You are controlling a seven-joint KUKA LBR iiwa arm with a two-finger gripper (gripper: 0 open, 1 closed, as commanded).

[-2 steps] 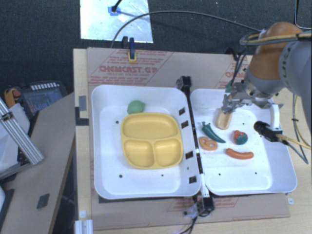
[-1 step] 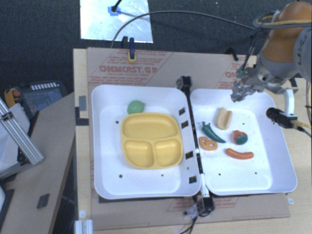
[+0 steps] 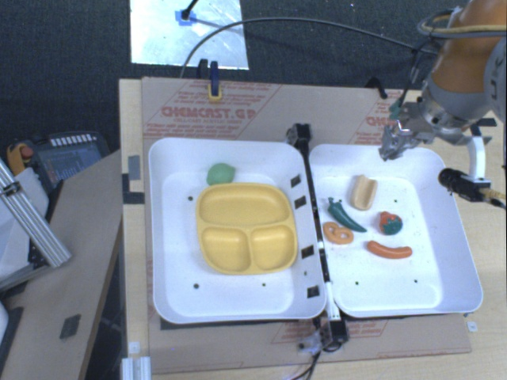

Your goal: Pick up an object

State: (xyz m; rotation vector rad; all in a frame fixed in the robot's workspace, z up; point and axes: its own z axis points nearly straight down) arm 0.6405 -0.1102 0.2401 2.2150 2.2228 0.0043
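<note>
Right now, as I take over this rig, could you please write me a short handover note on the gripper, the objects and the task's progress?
Gripper: poised over the far edge of the right bin, with nothing between its fingers; whether they are open or shut is unclear.
Right bin: a tan bread piece, green pepper, orange pretzel-like ring, red and green toy and orange sausage, all lying loose.
Left bin: yellow divided tray with a green lump beside its far edge.
Done: nothing picked.
Left: descend, grasp one object, lift.
</note>
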